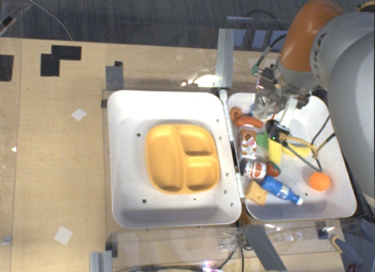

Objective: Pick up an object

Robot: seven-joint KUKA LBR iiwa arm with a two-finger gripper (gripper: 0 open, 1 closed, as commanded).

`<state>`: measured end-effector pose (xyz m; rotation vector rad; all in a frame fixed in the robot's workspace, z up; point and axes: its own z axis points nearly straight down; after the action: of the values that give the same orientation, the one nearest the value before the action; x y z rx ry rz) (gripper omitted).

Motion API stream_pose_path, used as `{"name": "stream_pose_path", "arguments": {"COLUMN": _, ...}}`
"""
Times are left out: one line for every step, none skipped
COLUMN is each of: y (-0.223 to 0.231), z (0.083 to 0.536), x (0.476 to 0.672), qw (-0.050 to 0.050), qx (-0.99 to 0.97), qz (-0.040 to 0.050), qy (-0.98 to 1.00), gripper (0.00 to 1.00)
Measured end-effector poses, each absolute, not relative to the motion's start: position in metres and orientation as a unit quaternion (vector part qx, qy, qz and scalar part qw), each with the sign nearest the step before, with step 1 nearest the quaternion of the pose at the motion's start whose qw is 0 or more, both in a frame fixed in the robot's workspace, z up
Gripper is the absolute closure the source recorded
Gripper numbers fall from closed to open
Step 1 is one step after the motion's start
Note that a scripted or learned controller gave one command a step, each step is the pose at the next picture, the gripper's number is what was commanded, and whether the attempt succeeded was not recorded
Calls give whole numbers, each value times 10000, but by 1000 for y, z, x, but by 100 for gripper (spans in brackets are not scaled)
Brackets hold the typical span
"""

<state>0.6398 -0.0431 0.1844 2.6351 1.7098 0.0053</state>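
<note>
The right bin (343, 203) holds a small heap of toys, packed along its left side. At the top of the heap is an orange curved thing (235, 115). Just below it is a red and white can (248, 142), and below that another can (254, 169) lying on its side. A yellow corn cob (274, 150) sits to the right of the cans, with a little green piece (262, 142) touching it. Near the bottom lies a blue bottle (280, 189) with a white cap, tipped on its side. A tan cracker-like piece (255, 193) sits just beside the bottle. An orange ball (319, 181) rests apart from the heap, near the right wall of the bin.

The tool (270, 108) hangs over the top part of this bin, close above the heap. It is too dark and mixed up with wires to see well, so I cannot tell how far open it is or if it has hold of anything. The big grey arm (345, 54) with its orange band (304, 30) comes in from the right.

The left bin (126, 148) holds a yellow tray (181, 157) with three parts. Both bins sit side by side on the wooden tabletop (53, 165).
</note>
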Motion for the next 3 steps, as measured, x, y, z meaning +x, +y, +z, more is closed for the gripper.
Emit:
{"name": "stream_pose_path", "arguments": {"y": 3, "z": 224, "x": 651, "qw": 1, "qx": 9023, "qz": 6, "qy": 4310, "gripper": 100}}
{"name": "stream_pose_path", "arguments": {"y": -12, "z": 238, "x": 653, "qw": 7, "qx": 8790, "qz": -6, "qy": 4768, "gripper": 100}}
{"name": "stream_pose_path", "arguments": {"y": -11, "z": 238, "x": 653, "qw": 5, "qx": 8789, "qz": -8, "qy": 4771, "gripper": 0}}
